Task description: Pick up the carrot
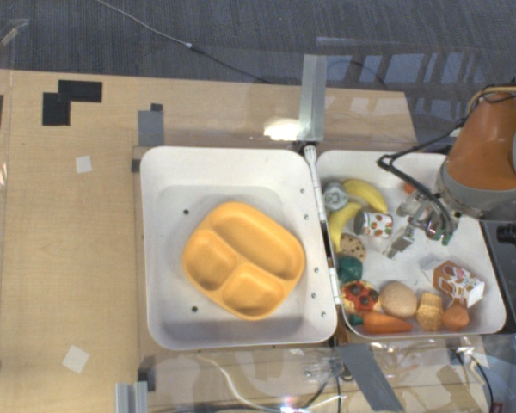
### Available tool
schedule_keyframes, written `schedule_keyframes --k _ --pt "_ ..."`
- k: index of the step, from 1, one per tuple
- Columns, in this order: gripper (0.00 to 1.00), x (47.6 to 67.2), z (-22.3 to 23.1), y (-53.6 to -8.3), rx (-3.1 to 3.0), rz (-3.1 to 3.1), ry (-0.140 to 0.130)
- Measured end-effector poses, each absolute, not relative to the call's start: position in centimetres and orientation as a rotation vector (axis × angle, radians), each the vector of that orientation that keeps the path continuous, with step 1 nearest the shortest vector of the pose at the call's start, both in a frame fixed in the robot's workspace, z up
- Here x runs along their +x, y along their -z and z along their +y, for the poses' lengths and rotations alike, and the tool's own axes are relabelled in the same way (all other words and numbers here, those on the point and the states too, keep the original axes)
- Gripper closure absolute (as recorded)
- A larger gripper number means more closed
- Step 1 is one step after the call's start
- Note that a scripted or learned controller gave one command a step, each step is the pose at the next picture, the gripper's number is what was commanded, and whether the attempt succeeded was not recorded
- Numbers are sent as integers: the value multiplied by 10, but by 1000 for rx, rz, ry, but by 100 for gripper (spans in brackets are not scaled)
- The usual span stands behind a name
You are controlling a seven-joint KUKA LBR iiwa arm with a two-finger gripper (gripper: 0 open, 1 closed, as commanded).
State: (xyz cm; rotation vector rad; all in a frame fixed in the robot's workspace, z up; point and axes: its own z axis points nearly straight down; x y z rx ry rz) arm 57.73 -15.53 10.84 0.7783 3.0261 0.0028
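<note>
The carrot [386, 323] is a short orange root lying flat along the front wall of the right bin [490, 265], with a beige ball [398, 298] just behind it. My gripper [415, 227] hangs over the middle of that bin, well behind and a little right of the carrot. It is open, and nothing sits between its fingers. The grey arm with its orange band [488, 149] comes in from the right.
The right bin also holds two bananas [366, 194], a silver can [334, 199], a small spotted carton [378, 224], a cookie [353, 248], a green piece [350, 268], a red-and-white carton [458, 283] and a tan block [428, 311]. A yellow divided plate [243, 258] lies in the left bin [168, 317].
</note>
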Motion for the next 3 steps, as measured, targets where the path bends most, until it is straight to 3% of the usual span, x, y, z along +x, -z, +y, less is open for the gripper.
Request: schedule_keyframes --k 3 --pt "0 577 -155 -108 778 3026 -3"
